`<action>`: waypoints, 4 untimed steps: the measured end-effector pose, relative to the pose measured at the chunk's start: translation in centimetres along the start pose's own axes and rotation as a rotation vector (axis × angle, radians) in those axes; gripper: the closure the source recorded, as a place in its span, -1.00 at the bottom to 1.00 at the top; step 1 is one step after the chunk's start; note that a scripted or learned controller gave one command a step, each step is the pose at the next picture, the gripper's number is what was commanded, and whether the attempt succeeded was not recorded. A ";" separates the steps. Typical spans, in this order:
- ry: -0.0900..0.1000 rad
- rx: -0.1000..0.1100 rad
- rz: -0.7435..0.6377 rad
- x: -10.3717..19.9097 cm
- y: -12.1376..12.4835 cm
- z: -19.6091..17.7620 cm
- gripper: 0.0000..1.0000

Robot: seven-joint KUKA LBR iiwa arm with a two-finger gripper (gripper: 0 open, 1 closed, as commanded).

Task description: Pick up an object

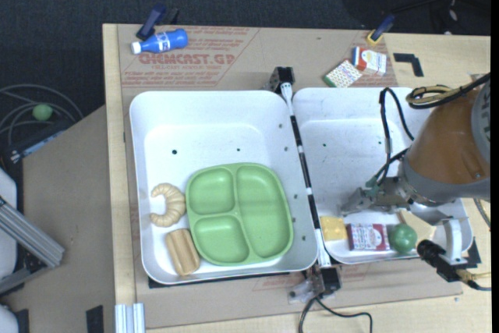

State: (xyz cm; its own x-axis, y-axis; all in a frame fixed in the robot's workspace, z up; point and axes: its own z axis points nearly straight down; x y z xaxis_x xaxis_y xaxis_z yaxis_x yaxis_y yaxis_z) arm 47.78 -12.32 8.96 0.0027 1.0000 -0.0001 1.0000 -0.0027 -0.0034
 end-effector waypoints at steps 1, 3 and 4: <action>-0.003 -0.006 0.000 -9.8 2.9 -5.8 -1.00; 0.001 -0.003 -0.005 -1.8 0.1 -10.1 1.00; 0.000 -0.004 -0.005 4.1 0.1 -12.3 1.00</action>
